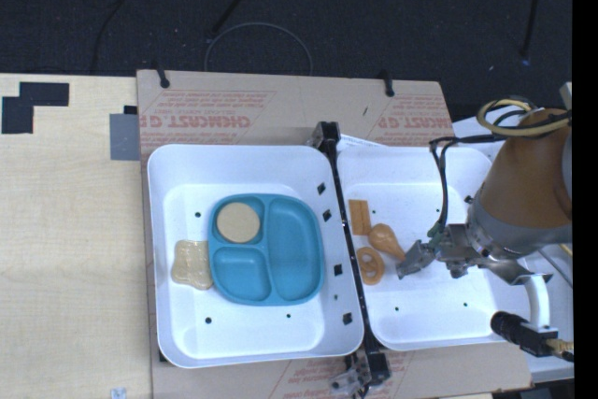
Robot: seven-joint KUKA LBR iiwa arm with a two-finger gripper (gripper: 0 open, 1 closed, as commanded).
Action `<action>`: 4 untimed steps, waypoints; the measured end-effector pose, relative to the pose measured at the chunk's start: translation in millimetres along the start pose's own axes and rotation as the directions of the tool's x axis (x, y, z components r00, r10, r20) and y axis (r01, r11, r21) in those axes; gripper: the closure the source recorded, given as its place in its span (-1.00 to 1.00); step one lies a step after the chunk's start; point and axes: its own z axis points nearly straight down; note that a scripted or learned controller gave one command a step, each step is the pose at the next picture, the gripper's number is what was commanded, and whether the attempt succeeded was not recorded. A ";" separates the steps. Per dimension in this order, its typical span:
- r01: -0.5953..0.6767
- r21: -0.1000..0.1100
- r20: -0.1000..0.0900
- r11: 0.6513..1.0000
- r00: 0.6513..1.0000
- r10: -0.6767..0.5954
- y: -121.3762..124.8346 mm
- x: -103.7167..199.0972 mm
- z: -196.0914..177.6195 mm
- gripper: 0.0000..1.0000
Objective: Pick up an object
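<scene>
In the right bin (420, 332) lie three tan food pieces near its left wall: a flat rectangular cracker (359, 213), a pear-shaped piece (384, 239) and a pretzel-like ring (370, 266). My gripper (416, 259) hangs low over the right bin, just right of these pieces, with its dark fingers pointing left toward the ring and the pear-shaped piece. Nothing shows between the fingers. The arm's orange band (528, 173) rises behind it at the right.
The left bin (177, 332) holds a blue divided tray (280, 266) with a round tan cookie (237, 221) in one compartment; a pale bread-like piece (192, 263) lies beside the tray's left edge. A black divider (341, 238) separates the bins.
</scene>
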 end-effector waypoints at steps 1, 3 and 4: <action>0.002 -0.011 0.001 1.000 1.000 -0.002 2.6 -0.3 -5.1 -1.00; 0.001 -0.013 0.002 1.000 1.000 -0.001 2.9 -3.0 95.6 -1.00; -0.005 -0.013 0.001 1.000 1.000 0.005 3.3 -4.5 84.1 1.00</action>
